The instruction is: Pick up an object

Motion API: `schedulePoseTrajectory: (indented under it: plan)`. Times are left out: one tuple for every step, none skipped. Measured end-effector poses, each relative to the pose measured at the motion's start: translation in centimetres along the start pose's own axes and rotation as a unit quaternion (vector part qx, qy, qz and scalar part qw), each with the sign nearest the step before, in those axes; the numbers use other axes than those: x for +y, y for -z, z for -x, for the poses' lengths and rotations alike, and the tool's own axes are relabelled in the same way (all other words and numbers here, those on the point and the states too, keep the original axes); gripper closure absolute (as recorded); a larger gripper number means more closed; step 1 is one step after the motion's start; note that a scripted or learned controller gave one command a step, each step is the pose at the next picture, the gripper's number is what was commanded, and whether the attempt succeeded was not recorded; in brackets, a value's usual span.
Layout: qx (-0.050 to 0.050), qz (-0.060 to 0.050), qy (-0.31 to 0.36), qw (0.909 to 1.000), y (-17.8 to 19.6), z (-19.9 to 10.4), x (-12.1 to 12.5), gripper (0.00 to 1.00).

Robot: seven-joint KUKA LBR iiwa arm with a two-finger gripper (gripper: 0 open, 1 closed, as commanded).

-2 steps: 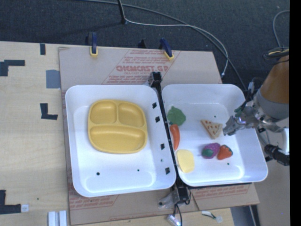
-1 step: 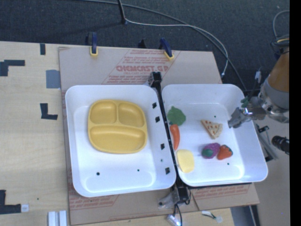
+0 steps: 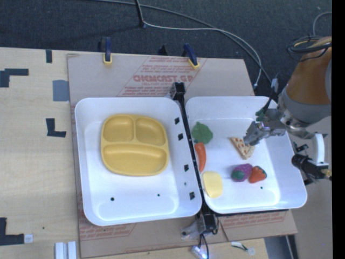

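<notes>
The right white bin [image 3: 280,193] holds several toy foods. A tan pizza slice [image 3: 242,147] lies right of centre, and my gripper [image 3: 252,137] hovers at its upper right edge, reaching in from the right. A green broccoli piece [image 3: 202,132] and an orange carrot [image 3: 200,155] lie along the bin's left wall. A yellow block [image 3: 212,184] sits at the front left. A purple grape bunch [image 3: 241,172] and a red strawberry [image 3: 257,174] lie side by side just below the pizza slice.
The left white bin [image 3: 91,198] holds a yellow divided plate [image 3: 133,144]. A black divider with clips [image 3: 186,144] joins the two bins. Blue and yellow clamps [image 3: 107,52] pin the cardboard sheet at the back. Cables [image 3: 215,31] run across the dark floor.
</notes>
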State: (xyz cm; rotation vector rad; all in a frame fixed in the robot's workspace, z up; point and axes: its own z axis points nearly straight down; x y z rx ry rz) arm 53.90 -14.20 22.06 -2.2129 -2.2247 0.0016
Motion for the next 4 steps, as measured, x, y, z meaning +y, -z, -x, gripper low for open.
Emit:
schedulePoseTrajectory:
  plan:
    - [0.0,-0.001,0.0,1.0,-1.0,-4.6,0.5,1.0]
    - [0.0,0.0,0.0,1.0,-0.3,-10.2,1.5,1.0]
    - [-0.001,0.0,0.0,1.0,0.3,-16.2,2.3,1.0]
    - [-0.001,0.0,0.0,1.0,1.0,-21.1,2.5,1.0]
